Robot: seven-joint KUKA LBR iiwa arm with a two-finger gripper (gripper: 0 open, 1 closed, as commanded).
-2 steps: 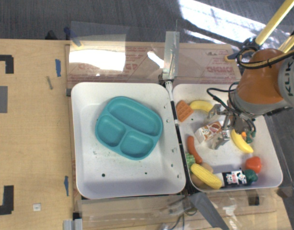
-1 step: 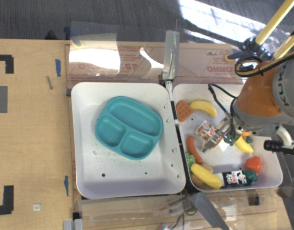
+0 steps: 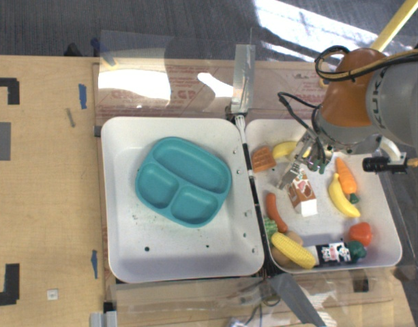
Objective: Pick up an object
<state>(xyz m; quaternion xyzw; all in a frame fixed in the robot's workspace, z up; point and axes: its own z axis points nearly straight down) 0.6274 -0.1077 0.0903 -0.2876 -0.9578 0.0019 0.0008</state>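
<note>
We see the gripper (image 3: 299,171) hanging low over the right bin (image 3: 389,213), toward that bin's upper middle, with the grey arm and its orange band reaching in from three o'clock. We cannot tell how the fingers stand; they blur into cables and metal parts.

Just at five o'clock of the gripper lies a small carton (image 3: 303,194), brown and red on its printed face with a white end turned toward six o'clock, tilted on the bin floor. Whether the gripper touches it we cannot tell.

Around it in the same bin: an orange waffle-like piece (image 3: 262,158) at ten o'clock of the gripper, a small yellow piece (image 3: 284,149) beside that, a carrot (image 3: 345,176) and a banana (image 3: 343,197) at three to four o'clock, a red sausage (image 3: 275,212) at seven o'clock, a corn cob (image 3: 293,249) at the bin's lower edge, a dark bottle (image 3: 338,253) lying flat, and a red tomato (image 3: 360,233).

The left bin (image 3: 127,244) holds a teal divided plate (image 3: 183,180). Both bins rest on the counter (image 3: 38,182).
</note>
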